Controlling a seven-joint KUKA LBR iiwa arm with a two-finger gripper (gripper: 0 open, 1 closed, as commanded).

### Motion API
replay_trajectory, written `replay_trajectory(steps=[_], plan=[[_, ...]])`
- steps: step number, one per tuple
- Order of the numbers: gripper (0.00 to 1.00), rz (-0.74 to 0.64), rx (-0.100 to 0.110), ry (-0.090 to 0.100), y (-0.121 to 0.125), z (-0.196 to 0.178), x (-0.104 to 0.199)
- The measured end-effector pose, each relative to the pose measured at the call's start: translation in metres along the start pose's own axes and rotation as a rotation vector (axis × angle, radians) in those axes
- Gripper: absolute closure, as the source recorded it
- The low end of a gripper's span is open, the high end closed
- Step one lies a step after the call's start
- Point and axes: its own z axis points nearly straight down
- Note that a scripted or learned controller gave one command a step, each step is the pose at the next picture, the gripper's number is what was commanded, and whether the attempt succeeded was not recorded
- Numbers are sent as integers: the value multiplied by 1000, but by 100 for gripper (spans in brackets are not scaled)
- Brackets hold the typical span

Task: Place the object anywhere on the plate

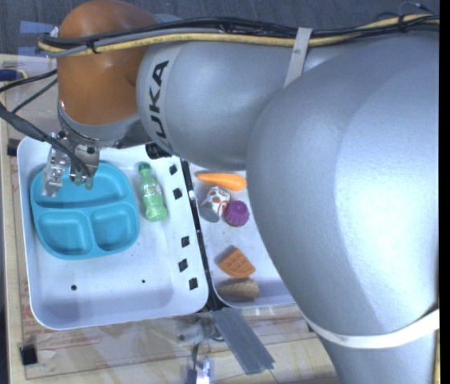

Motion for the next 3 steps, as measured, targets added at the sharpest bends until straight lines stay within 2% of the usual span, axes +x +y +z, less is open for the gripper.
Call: replay_trajectory(steps=[1, 2, 3], plan=[[100, -632, 0, 2, -4, -2, 29], [100, -683, -1, -3, 13, -38, -61], [100, -539, -1, 1, -57, 7, -21]])
